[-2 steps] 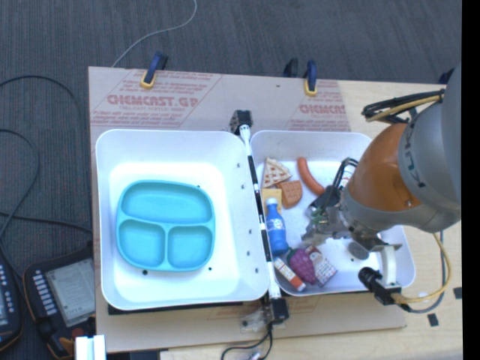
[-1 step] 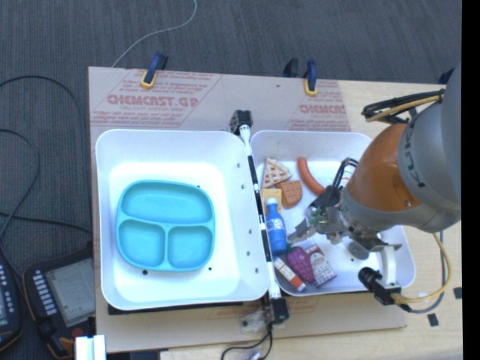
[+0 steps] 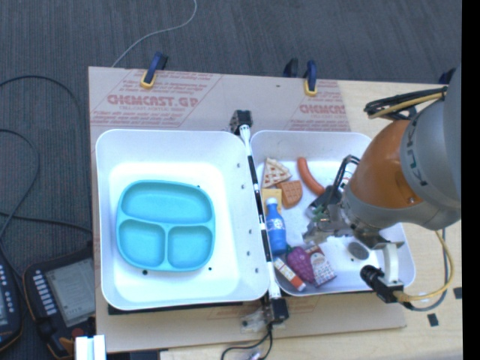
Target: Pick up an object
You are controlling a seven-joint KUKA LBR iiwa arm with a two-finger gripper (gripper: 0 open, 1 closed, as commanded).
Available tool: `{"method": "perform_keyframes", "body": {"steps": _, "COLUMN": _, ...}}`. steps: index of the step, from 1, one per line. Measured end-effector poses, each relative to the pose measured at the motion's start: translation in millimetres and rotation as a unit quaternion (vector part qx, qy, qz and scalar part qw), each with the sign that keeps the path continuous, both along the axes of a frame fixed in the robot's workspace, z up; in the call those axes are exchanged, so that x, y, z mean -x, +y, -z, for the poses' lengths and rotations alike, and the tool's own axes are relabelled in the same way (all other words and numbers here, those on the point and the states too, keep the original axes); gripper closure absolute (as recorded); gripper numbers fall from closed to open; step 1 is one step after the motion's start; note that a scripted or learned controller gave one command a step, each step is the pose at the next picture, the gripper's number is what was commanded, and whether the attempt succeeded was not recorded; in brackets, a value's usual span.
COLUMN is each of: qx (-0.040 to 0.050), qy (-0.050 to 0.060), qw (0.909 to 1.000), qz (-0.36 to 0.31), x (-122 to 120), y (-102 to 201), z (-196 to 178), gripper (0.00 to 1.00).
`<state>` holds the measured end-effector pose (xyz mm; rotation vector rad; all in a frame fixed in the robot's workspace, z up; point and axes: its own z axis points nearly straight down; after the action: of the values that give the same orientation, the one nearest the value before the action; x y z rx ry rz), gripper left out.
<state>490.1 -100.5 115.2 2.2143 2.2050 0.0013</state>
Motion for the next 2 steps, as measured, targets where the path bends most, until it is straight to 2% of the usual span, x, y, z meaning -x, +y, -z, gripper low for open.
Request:
{"method": "perform_keyframes", "body": {"steps": 1, "qx": 0.0000, "qy": 0.000, "qw": 1.0000, "qz": 0.000, "x": 0, "y": 0, "z": 0, "gripper": 0.00}}
{"method": "perform_keyframes", "body": {"steps": 2, "qx": 0.0026, "qy": -0.001, "qw": 1.0000, "qz": 0.003, "x": 3, "y": -3, "z": 25, "gripper": 0.00}}
